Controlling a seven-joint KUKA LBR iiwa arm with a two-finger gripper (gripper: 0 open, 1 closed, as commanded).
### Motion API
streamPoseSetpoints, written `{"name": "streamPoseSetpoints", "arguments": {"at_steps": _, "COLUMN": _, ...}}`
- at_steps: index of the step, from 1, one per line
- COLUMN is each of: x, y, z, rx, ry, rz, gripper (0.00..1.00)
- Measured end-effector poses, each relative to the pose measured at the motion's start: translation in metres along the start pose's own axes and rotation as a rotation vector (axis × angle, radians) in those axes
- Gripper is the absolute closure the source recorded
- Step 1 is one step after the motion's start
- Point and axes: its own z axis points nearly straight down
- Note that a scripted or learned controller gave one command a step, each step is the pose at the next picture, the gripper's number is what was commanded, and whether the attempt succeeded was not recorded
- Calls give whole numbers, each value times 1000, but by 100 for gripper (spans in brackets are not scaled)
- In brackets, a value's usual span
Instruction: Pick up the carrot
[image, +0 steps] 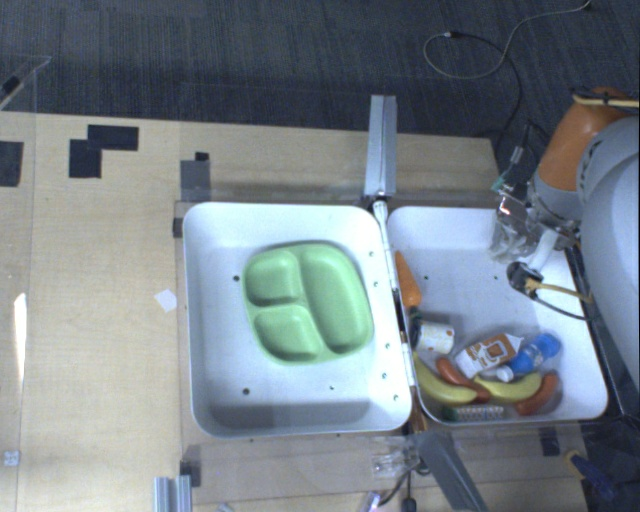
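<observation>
The slim orange carrot (407, 281) lay untouched against the left wall of the right-hand shallow white bin (450, 225), its long axis running along that wall, apparently narrowing toward the bin's far end. The two-finger gripper (508, 240) hung near the bin's far right side, well apart; its grip state could not be told. The approach step seemed pending: next, it would need to cross left and descend over the carrot.

Arm (610, 200) cut off by right edge; pincer (512, 240) blurred; small items under bananas (470, 388) perhaps hidden.
</observation>
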Motion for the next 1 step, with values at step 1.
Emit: {"name": "streamPoseSetpoints", "arguments": {"at_steps": 1, "x": 3, "y": 1, "z": -9, "rx": -1, "ry": 0, "rz": -10, "gripper": 100}}
